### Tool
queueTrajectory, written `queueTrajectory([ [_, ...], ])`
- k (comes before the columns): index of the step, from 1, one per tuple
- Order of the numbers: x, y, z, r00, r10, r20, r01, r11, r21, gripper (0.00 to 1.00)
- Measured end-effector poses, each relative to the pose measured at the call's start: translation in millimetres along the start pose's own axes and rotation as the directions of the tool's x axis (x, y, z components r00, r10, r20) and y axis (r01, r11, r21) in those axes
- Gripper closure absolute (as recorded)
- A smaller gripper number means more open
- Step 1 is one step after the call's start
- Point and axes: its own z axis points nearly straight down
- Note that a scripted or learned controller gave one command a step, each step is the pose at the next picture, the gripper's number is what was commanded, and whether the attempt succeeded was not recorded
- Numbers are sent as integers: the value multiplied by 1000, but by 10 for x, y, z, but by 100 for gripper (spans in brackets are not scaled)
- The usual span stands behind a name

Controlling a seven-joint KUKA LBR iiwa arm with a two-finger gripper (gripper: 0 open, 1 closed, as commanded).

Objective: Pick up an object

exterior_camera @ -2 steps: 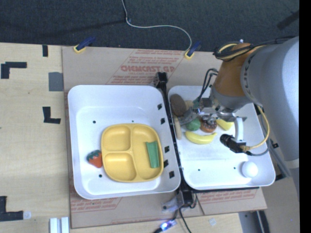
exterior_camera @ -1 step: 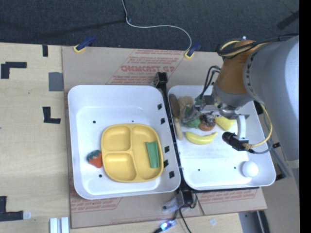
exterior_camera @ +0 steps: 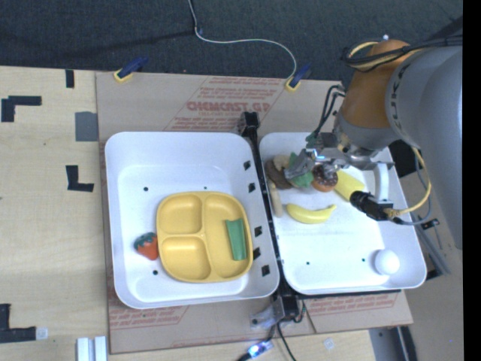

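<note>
Right bin [exterior_camera: 342, 250]: holds the arm's working end and most loose items. Arm [exterior_camera: 421, 104], grey with orange band, enters from the right. The gripper [exterior_camera: 310, 161] is low over the bin's upper left corner, whether spread or closed not discernible, since the wrist and the clutter hide it. Directly at the gripper is a tight cluster: a green item [exterior_camera: 301, 177], a flat brown item [exterior_camera: 276, 174] toward the dividing wall, and a round brown-red item [exterior_camera: 325, 177]. These are touching or overlapping, and no item is visibly lifted. Just right of the cluster is a yellow piece [exterior_camera: 344, 184], possibly a toy food, identity unclear. A banana [exterior_camera: 310, 213] lies flat just below the cluster, apart from it. A white ball [exterior_camera: 387, 262] sits in the lower right corner, well apart from the rest. Left bin [exterior_camera: 124, 168]: holds a yellow divided plate [exterior_camera: 184, 239], centred. A green block [exterior_camera: 237, 239] lies in the plate's right compartment. A red-orange item [exterior_camera: 146, 245] rests on the bin floor, touching the plate's left edge.
</note>
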Motion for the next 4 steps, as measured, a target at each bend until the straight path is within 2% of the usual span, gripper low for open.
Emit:
queueTrajectory([
  [1, 106, -27, -545, 1000, 0, 0, 0, 1000, -1, 100],
  [2, 114, -21, -763, 1000, 1, 0, -1, 1000, 2, 100],
  [3, 643, -193, -838, 1000, -4, -2, 4, 1000, 5, 100],
  [4, 1154, -510, -874, 1000, -3, -1, 4, 1000, 7, 100],
])
